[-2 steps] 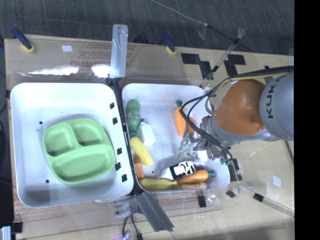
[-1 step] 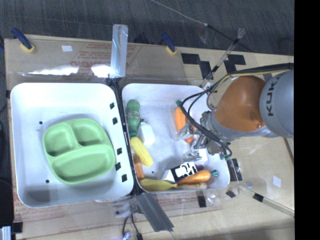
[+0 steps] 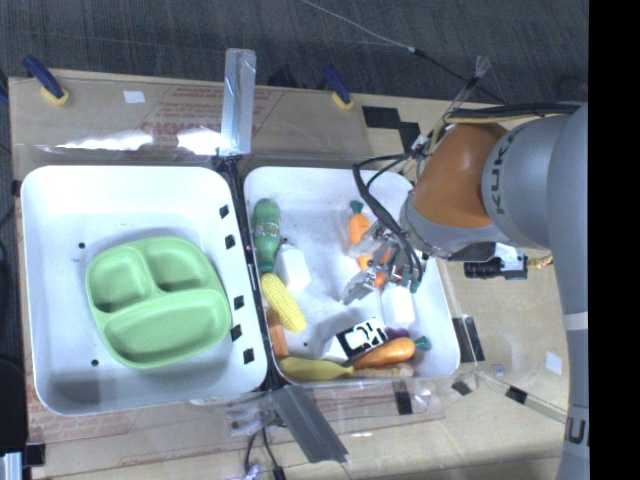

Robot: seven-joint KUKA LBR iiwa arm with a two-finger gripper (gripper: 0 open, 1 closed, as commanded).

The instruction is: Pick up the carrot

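Claw (image 3: pixel 372 278): low inside the right bin, near its right wall, below the orange wrist band; small orange bits sit at its tip, but whether the fingers are spread or closed on anything cannot be told.
Arm (image 3: pixel 520 183): grey, reaching in over the right bin's right wall.
Carrot (image 3: pixel 358 226): small, orange with a green top, in the upper middle of the right bin, just beside the claw on its far side; contact cannot be told.
Right bin (image 3: pixel 330 180): white, on the table's right half.
Corn cob (image 3: pixel 283 301): yellow, by the bin's left wall.
Green vegetable (image 3: pixel 266 226): along the left wall, toward the far end.
Banana (image 3: pixel 312 369): against the near wall.
Orange pepper (image 3: pixel 385 351): near wall, right of the banana.
Left bin (image 3: pixel 40 268): white, holding a green divided plate (image 3: pixel 157 299).
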